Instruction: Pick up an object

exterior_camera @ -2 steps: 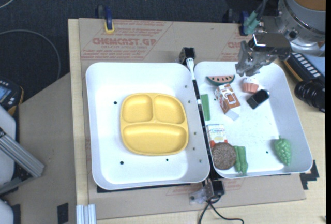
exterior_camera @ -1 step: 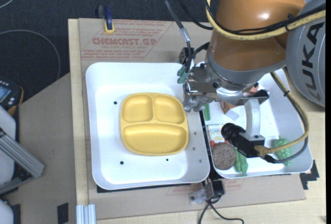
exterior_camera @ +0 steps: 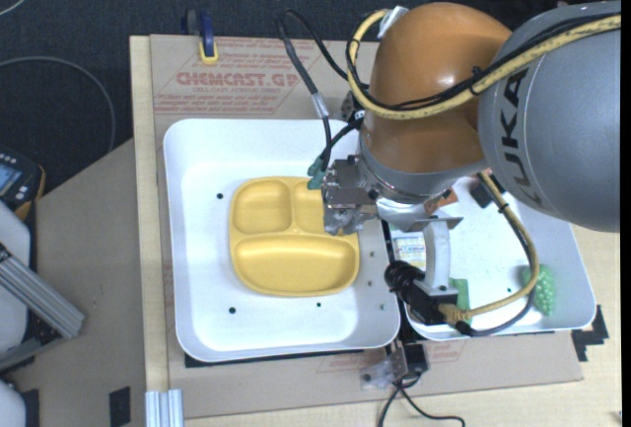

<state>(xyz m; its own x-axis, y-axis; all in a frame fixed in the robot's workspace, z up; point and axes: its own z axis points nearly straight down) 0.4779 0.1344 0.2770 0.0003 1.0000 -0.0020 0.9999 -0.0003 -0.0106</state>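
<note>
A yellow divided plate (exterior_camera: 293,236) lies in the middle of the left bin (exterior_camera: 192,248), with bare white floor open all round it except at its upper right edge. There the gripper (exterior_camera: 342,208) sits right against the plate's rim. Over in the right bin (exterior_camera: 572,257), a small green knobbly object (exterior_camera: 544,289) rests near the lower right corner.

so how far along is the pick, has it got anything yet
Done: the arm has reached over the left bin, its gripper low at the right edge of the yellow divided tray. In hand: nothing visibly held; the tray lies flat on the bin floor. Left: grasp and lift. The green object sits untouched in the right bin.
</note>
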